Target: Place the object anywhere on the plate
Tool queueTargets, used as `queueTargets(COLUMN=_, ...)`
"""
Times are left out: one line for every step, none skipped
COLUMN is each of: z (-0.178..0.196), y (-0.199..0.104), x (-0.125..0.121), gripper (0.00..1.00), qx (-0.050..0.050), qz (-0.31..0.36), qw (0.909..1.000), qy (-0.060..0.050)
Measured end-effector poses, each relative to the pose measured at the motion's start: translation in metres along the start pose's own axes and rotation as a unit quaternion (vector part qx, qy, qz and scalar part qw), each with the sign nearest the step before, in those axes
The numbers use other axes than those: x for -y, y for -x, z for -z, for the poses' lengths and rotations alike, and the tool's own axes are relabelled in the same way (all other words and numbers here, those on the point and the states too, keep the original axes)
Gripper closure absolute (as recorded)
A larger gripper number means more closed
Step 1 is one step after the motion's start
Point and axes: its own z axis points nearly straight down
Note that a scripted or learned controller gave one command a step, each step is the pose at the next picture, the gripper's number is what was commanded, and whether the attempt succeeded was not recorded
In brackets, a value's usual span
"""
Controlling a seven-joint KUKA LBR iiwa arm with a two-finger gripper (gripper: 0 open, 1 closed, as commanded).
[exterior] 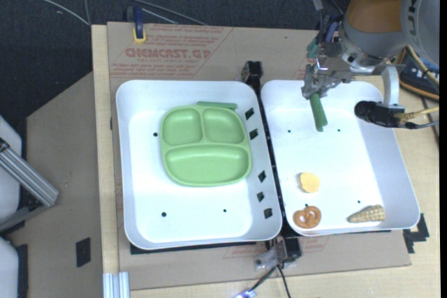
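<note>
Yellow piece, pretzel, cone grouped near right bin front.

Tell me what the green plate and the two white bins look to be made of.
The green plate looks like moulded plastic with a matte to satin finish: one even pale green, rounded dividers making three compartments, only soft highlights. The left bin and the right bin also look like smooth white plastic, thin-walled with rounded corners and a faint sheen; coated metal cannot be ruled out.
</note>
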Motion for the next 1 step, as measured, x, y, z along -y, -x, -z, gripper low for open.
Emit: queueTargets(z=-0.0001, y=-0.0478, x=0.0128, gripper=1.00, qx=0.000, qz=0.000, qw=1.0000, qy=0.000)
